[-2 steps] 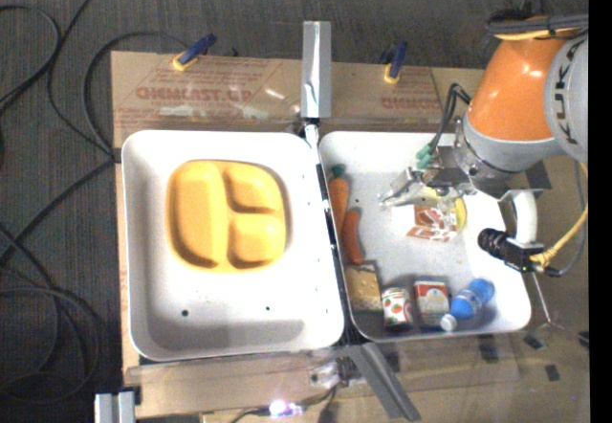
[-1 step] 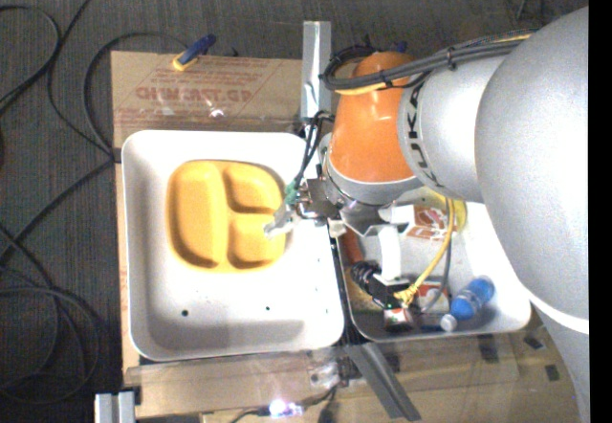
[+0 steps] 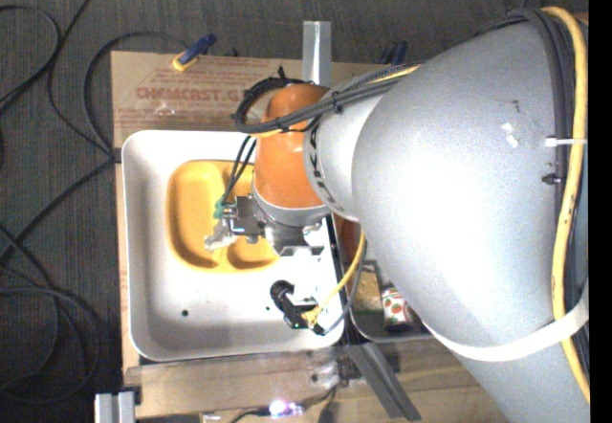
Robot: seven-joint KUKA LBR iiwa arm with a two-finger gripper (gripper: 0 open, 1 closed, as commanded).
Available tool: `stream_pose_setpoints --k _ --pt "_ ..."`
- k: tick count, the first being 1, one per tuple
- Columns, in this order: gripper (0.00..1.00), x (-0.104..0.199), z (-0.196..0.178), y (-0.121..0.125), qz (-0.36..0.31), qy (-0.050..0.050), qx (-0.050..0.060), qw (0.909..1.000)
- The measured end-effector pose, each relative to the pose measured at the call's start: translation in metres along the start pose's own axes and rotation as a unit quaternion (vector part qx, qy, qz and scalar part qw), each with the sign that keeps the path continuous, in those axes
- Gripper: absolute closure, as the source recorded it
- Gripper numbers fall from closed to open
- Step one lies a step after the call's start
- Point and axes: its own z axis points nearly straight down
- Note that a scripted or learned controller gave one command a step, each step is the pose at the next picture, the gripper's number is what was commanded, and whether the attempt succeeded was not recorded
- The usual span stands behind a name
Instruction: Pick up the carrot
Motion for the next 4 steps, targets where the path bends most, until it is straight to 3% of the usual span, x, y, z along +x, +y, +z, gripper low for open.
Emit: stream_pose_setpoints --k 1,2,3,4 --pt "0.0 -0.035 0.01 -0.029 -0.005 0.012 -0.032 0.9994" --pt "1.0 -0.028 0.001 -0.031 -0.009 0.016 -0.03 0.9994" --pt "1.0 -0.086 -0.067 -0.046 -0.193 -0.001 0.001 0.9812" --pt "1.0 -0.221 -0.068 -0.04 -0.267 -0.002 0.001 0.9636"
